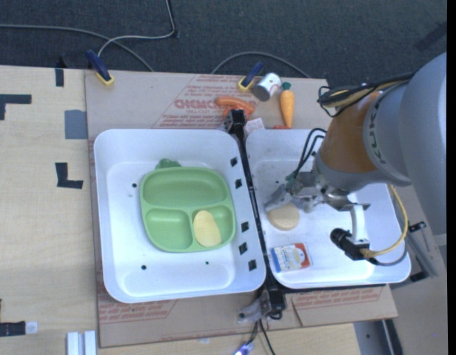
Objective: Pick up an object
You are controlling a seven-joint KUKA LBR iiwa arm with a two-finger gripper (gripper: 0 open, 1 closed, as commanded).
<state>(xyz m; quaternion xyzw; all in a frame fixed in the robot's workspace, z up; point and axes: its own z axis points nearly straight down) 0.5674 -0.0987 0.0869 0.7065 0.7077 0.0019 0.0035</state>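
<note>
In the right bin (376, 272), the gripper (287, 198) is seen low over a pale round obj., here called the puck (285, 218); the puck lies on the bin floor near the left wall, just below and touching or nearly touching the fingertips as viewed; whether it sits between the fingers can't be told. Finger state can't be told either: the metal tips are blurred against the wrist and cables, so neither a spread nor a closed stance can be read.

Key relation: the puck is offset slightly toward the view's bottom from the gripper's mid-point, i.e. not squarely under it; the puck is judged near-round, so no long axis has to be matched and wrist yaw matters little; a small shift toward the puck's centre is likely needed before any squeeze.

Also in the right bin: a packet (291, 257), white w/ red print, lying flat nearer the front edge, apart from the puck. In the left bin (109, 198): a green tray (180, 191) w/ a yellow piece (207, 228) in its lower-right compartment. Beyond the bins, a carrot (286, 107) is lying on the cardboard.
</note>
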